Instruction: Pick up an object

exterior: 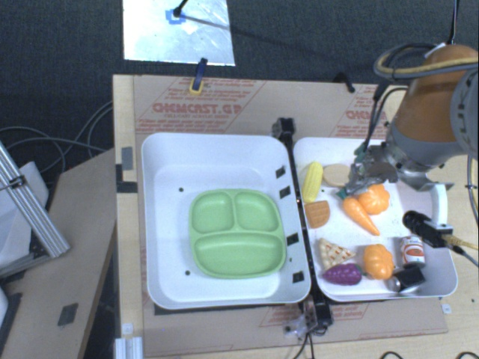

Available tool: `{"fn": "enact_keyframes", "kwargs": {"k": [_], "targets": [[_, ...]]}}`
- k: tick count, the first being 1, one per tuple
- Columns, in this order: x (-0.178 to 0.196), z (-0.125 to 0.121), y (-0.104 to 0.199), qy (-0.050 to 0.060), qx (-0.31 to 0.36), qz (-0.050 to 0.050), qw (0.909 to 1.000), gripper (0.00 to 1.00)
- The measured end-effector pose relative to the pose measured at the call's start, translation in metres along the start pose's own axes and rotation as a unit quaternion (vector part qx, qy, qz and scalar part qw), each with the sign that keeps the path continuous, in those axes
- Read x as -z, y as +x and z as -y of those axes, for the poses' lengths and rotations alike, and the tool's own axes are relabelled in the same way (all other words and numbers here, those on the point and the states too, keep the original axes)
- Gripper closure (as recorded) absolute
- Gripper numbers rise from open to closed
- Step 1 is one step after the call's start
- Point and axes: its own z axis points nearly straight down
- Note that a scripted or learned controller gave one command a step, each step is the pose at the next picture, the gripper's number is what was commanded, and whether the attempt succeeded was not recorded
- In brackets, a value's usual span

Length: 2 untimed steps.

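Honestly, the grey two-finger gripper point(362, 176) is down in the right white bin point(446, 274), right above the orange plastic carrot point(360, 214). Can't tell its state. Next: clamp, lift.

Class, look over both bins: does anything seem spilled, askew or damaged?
Nothing stands out. The green divided plate lies flat in the left white bin; the toy food, including an orange carrot, lies loose in the right bin.
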Motion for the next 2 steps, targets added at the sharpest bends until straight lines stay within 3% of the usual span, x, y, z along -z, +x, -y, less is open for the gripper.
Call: {"fn": "enact_keyframes", "kwargs": {"k": [2], "targets": [[-0.008, -0.028, 0.099, -0.001, 0.001, -0.001, 1.0, 1.0]]}}
